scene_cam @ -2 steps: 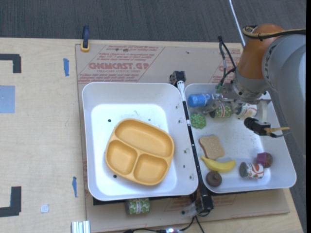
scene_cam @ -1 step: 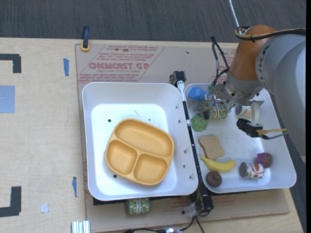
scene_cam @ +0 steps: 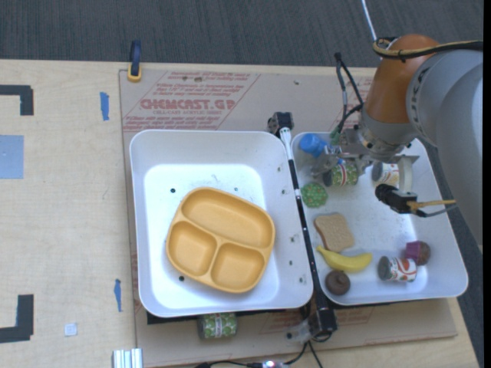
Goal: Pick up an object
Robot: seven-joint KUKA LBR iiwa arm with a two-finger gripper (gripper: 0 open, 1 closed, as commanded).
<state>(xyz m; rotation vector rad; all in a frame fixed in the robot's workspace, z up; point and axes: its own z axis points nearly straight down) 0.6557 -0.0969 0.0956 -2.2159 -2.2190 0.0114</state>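
The gripper (scene_cam: 349, 162) hangs low in the right bin (scene_cam: 449, 271), above a small can (scene_cam: 344, 175) with a green-banded label, its writing too small to read; whether the claw clasps it I cannot tell; the left bin (scene_cam: 146, 205) holds a yellow divided tray (scene_cam: 221, 240); red print on the board (scene_cam: 192, 102) behind — partly legible — reads "CHEMCAST"
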